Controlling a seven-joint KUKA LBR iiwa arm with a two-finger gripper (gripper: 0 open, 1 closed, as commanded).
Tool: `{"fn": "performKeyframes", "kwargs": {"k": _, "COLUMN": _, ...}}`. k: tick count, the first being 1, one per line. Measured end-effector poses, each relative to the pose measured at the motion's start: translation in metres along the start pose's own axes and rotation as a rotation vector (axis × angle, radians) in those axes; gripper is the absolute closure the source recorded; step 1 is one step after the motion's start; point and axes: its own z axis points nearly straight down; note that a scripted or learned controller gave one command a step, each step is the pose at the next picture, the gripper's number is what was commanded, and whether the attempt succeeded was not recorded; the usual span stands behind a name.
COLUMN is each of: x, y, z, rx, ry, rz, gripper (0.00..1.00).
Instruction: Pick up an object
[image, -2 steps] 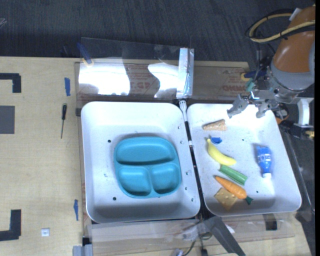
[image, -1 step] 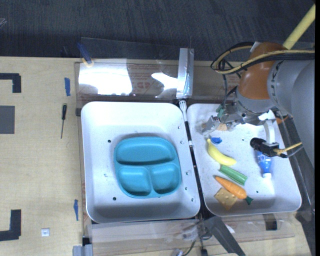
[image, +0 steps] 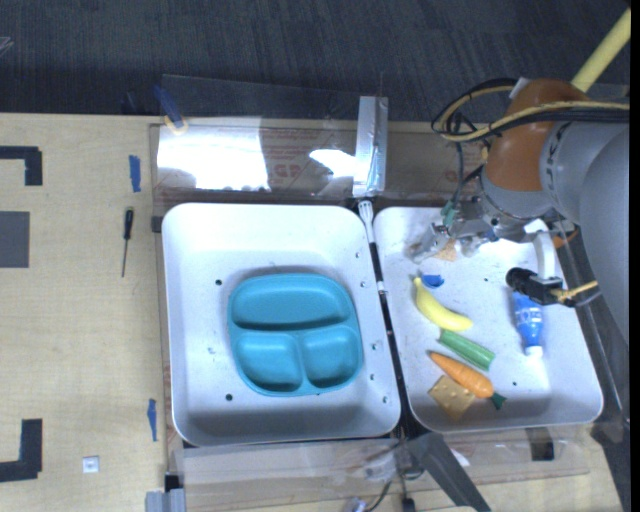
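Nearest, a cracker (image: 453, 397) and carrot (image: 463, 373) are lying in the right bin (image: 575, 400); far behind, the end effector (image: 452, 228) is hovering, grip state unclear, needing centering over one item.

1. Fixed above the bench (image: 70, 300), looking down at a slant.
2. Far enough back to take in both white bins whole: left bin (image: 190, 400) and right bin (image: 570, 395), side by side.
3. Far side of the bench toward the top edge, near side toward the bottom.
4. Arm (image: 590, 170) entering from the right, upper corner.
5. Single view.
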Motion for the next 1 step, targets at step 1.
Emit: {"fn": "performKeyframes", "kwargs": {"k": 1, "x": -0.0007, "y": -0.0017, "z": -0.0099, "rx": 0.008, "ry": -0.002, "rz": -0.001, "gripper": 1.0}}
